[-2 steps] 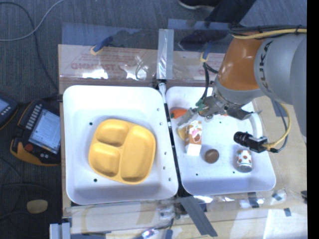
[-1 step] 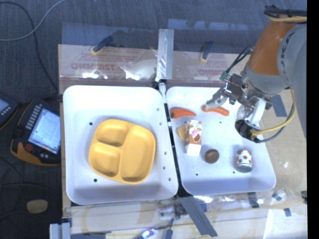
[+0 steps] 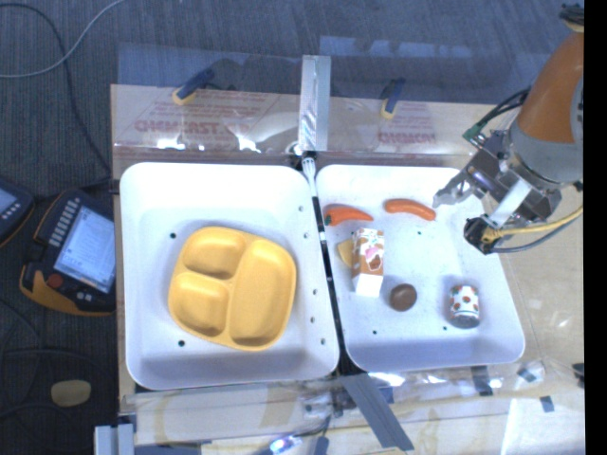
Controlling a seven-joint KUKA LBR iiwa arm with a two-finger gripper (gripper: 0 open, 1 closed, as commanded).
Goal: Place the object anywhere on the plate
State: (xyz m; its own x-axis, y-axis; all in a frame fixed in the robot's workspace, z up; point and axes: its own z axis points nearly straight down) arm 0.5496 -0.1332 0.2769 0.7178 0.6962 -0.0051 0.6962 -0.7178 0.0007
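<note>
The plate, yellow with three compartments, lies in the left bin, while everything that could be "the object" lies in the right bin: a carton near the middle, a carrot close to the divider, a sausage beyond it, a brown ball just beside the carton, and a can towards the near right corner. The task does not say which one is meant, so none can be singled out. The gripper hangs over the right bin's far right side, its jaws apart with nothing between them, well away from the plate. As I judge it, the step in hand is the pick, not yet begun. To do it well, choose a piece that stands free: the sausage or the can look easiest, since the carton and ball sit close together and the carrot is near the wall. Straddle the piece across its narrow side, close firmly, lift clear of the divider, then release low over any compartment. The carton and can carry printed pictures, but no writing on them is legible; faint reddish lettering on the board behind the bins cannot be read either.
</note>
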